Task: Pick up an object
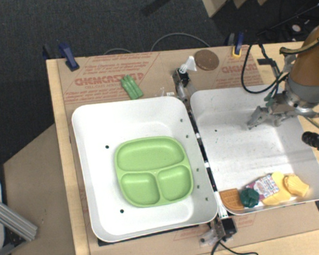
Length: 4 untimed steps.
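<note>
A small heap of toy food (266,191) lies in the near corner of the right bin (235,144), bunched against its front wall: an orange-brown flat piece (229,199), a dark green lump (249,198), a pink-and-white printed packet (266,185), and yellow pieces (290,187) touching one another. Any of these could serve as the object to pick up (they likely slid together there, since the bin floor is smooth).

The gripper (260,118) hangs over the far half of the same bin, well apart from the heap, its grey fingers spread wide and holding nothing. The arm (310,74) reaches in from the right, orange band above the wrist.

The left bin (92,131) holds a green divided plate (153,170), lying flat near its middle with three compartments facing up. Beyond the bins, on the cardboard bench top (103,73), rest a green clip (132,87) and a brown disc (206,60). Cables loop along the far edge.
</note>
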Each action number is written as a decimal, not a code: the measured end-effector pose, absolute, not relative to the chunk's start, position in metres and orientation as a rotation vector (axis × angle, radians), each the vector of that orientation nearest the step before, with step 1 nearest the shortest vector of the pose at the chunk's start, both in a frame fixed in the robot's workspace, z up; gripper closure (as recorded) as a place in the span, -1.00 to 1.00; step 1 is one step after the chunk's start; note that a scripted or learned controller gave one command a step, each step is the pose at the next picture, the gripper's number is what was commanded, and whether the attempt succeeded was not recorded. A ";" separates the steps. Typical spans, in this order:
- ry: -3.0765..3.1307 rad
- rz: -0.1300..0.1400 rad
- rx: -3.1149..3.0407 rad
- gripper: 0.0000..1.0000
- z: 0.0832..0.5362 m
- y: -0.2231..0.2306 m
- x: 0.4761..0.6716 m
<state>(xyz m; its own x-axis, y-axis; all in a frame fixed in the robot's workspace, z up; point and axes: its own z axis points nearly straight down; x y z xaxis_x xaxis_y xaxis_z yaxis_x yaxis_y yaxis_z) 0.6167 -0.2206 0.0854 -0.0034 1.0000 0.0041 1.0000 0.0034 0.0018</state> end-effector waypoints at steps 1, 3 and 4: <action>-2.224 -0.006 -2.216 -1.00 0.085 -0.221 0.617; -2.224 -0.003 -2.225 -1.00 0.124 -0.224 0.609; -2.219 -0.002 -2.216 -1.00 0.083 -0.219 0.603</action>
